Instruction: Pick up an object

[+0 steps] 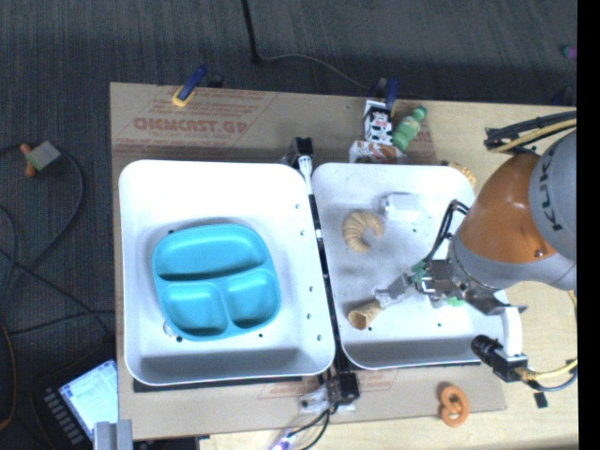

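Bench surface (234, 125) is pale brown board with faint red lettering printed near its 11 o'clock corner. On it we record two shallow white plastic bins side by side, both smooth, glossy and round-cornered.

Left bin (141, 195) holds a turquoise moulded plastic tray (216, 279) with three compartments, one long and two smaller, lying flat near the bin's centre.

Right bin (412, 354) holds a tan, ridged, crescent-shaped croissant-like object (361, 230) at about 10 o'clock from its centre, a small white blocky object (401, 204) towards 12 o'clock, and a small tan cone-shaped object (362, 315) at about 8 o'clock.

Grey arm with its glossy orange band (511, 218) enters from 3 o'clock. Its two-finger gripper (398, 289) sits low over the right bin, its metallic fingers pointing towards 9 o'clock, just beside the cone's wider end. We cannot tell whether contact is made, nor whether the fingers are apart or together; nothing is visibly held between them.

Outside the bins we note a small printed carton with a green item beside it (386, 129) at 12 o'clock, a blue-and-yellow clamp (190, 84) at 11 o'clock, and an orange pretzel-shaped piece (454, 404) at 5 o'clock.
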